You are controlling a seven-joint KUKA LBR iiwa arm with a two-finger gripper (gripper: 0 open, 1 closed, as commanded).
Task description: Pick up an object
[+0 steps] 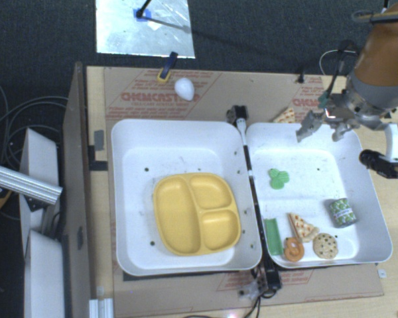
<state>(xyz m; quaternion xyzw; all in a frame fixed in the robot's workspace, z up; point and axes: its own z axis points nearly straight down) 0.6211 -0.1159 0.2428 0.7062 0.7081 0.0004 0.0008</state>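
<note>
The gripper (324,130) is seen spread wide, holding nothing, above the right white plastic bin's (368,197) twelve o'clock rim. A green leafy toy (278,177) lies at seven o'clock from it, well apart.

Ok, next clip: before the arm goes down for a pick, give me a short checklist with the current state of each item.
1. Two-finger gripper over the right white bin: ok, it hangs above the bin's far edge.
2. Fingers open for a grasp: ok, they stand apart with nothing between them.
3. Targets present in that bin: ok; green leafy toy, green patterned can, round chocolate-chip cookie, pizza slice toy, orange ring, green stick.
4. Gripper lined up over a target: not ok, all lie nearer the camera.
5. Target spacing: not ok for the ring, it touches the slice; leafy toy and can stand apart.
6. Yellow divided tray out of the way: ok, in the left bin.
</note>
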